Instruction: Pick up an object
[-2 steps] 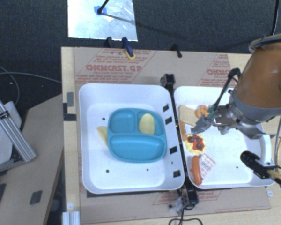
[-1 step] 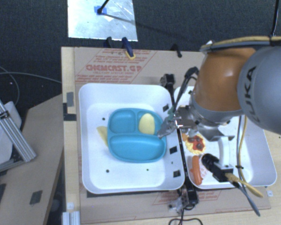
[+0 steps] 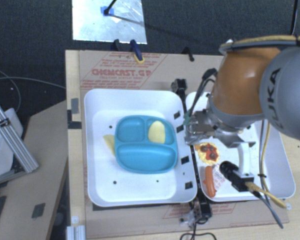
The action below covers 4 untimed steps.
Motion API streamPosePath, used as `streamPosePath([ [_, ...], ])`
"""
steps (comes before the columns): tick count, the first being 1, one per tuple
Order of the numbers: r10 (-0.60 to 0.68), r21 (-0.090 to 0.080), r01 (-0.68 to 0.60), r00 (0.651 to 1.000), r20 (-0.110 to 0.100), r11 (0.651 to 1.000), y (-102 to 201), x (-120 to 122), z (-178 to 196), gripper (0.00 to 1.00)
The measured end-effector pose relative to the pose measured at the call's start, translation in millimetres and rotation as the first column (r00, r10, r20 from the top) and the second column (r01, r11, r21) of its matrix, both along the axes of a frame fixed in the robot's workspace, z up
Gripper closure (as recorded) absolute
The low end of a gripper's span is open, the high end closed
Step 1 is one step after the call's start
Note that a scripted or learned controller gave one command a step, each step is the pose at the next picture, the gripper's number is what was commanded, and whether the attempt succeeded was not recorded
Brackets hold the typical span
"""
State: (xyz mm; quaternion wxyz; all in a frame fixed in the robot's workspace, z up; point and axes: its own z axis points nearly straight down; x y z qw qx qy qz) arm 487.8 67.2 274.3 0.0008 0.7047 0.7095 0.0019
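Observation:
My gripper [image 3: 198,133] hangs low over the left side of the right bin [image 3: 282,176], mostly covered by the arm's orange and grey wrist. Just below it lies a flat yellow and red piece that looks like a pizza slice [image 3: 208,153]. A red sausage [image 3: 209,179] lies near the bin's front left corner. In the left bin [image 3: 102,184] sits a blue divided plate [image 3: 142,151] with a pale yellow egg-shaped piece [image 3: 157,132] in its upper right compartment. A yellow sliver [image 3: 109,143] sticks out from under the plate's left edge.
The two bins meet at a dividing rim [image 3: 186,134] with black clips, right beside the gripper. A shiny sheet [image 3: 109,14] lies on the dark floor behind the bench. A metal frame [image 3: 7,139] stands at the left.

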Motion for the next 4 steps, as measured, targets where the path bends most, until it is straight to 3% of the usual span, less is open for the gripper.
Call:
streamPosePath([
  [1, -0.001, 0.000, 0.001, 1.000, -0.001, 1.000, 20.8, -1.0, 25.1, 1.00],
  [2, 0.000, 0.002, 0.000, 1.000, 0.009, 1.000, 37.6, -0.3, 139.9, 1.00],
  [4, 0.011, 0.000, -0.011, 1.000, 0.006, 1.000, 36.8, 0.6, 155.8, 1.00],
])
